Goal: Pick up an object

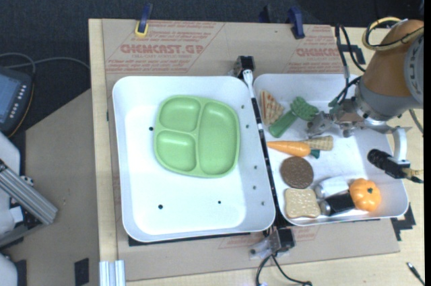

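Camera view showed the end effector [328, 122] low over the right bin [397, 209], grip state unreadable, approaching the toys; the carrot [288, 148] lay at its seven o'clock, needing a centred descent.

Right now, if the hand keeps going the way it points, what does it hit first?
Probably the green toy: the hand points left, low over the right bin, and the toy lies just beyond it. Depth is unclear.

Fixed overhead camera, slanted downward, seemingly mid-distance, both bins [121, 143] framed
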You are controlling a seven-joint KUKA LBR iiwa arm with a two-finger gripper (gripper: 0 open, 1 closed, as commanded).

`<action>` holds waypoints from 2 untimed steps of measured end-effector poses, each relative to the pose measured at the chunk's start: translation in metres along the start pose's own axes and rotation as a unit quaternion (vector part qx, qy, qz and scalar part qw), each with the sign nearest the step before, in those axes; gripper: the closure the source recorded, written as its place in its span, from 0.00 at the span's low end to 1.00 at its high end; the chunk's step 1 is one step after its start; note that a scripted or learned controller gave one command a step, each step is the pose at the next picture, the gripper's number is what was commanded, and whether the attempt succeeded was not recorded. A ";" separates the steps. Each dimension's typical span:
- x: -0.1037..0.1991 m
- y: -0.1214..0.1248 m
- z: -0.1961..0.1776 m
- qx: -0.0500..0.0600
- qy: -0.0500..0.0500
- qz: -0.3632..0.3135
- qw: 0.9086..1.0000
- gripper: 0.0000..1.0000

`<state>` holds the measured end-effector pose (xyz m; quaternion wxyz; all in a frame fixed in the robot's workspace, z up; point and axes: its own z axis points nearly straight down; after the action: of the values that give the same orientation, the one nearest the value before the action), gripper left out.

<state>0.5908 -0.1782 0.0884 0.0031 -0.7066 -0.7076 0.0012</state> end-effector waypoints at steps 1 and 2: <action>0.000 0.000 0.004 -0.002 -0.001 0.001 1.000 0.00; 0.000 0.001 -0.007 -0.004 -0.001 0.001 1.000 1.00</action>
<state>0.5914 -0.1784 0.0958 -0.0005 -0.7074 -0.7068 -0.0003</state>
